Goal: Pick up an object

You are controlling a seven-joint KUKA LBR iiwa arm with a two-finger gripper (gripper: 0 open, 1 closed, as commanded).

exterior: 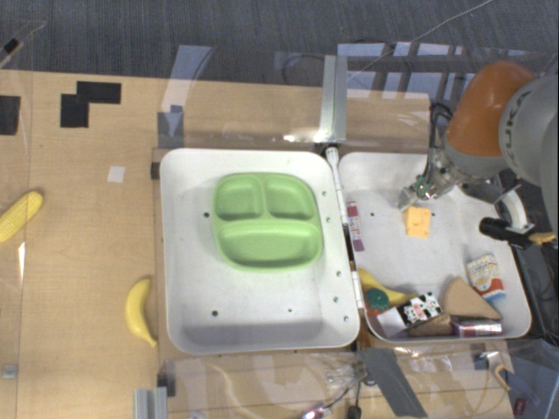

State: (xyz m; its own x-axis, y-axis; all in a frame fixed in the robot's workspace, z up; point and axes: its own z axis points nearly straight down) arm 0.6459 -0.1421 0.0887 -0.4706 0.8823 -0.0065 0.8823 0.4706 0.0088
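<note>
My gripper (423, 190) hangs over the upper part of the right bin (384, 168), reaching in from the right under the orange band. Just below its tip lies a flat orange-yellow cheese slice (418, 223) on the bin floor, apart from the gripper. Nothing shows between the fingers. Along the right bin's front edge lie a yellow banana (381, 285), a teal round piece (376, 300), a black-and-white box (423, 308), a tan wedge (471, 302) and a small white carton (483, 273).
The left bin (183, 321) holds a green divided plate (265, 220). A pink-labelled stick (354, 225) lies by the wall between the bins. On the bench to the left lie a yellow banana (139, 310) and a corn cob (17, 216).
</note>
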